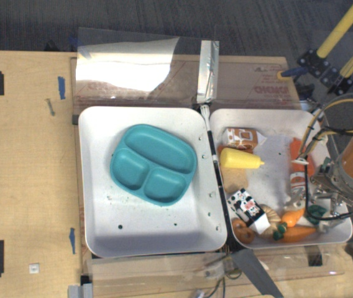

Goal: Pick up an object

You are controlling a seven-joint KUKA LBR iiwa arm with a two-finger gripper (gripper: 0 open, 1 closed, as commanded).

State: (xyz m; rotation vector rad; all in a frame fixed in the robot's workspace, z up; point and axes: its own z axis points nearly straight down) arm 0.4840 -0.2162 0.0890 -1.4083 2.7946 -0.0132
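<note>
- Gripper (316,194) is lowered at the right bin (276,118) edge, near the carrots (296,228); jaw state cannot be told.
- Teal plate (154,163) is seen in the left bin (102,216).

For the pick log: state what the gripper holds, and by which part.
Cannot be told: the gripper sits low in the right bin near the carrots, its hold hidden.

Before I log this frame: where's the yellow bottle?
The yellow bottle lies in the right bin, near its left wall, just below the brown packet and above the black-and-white carton.
</note>
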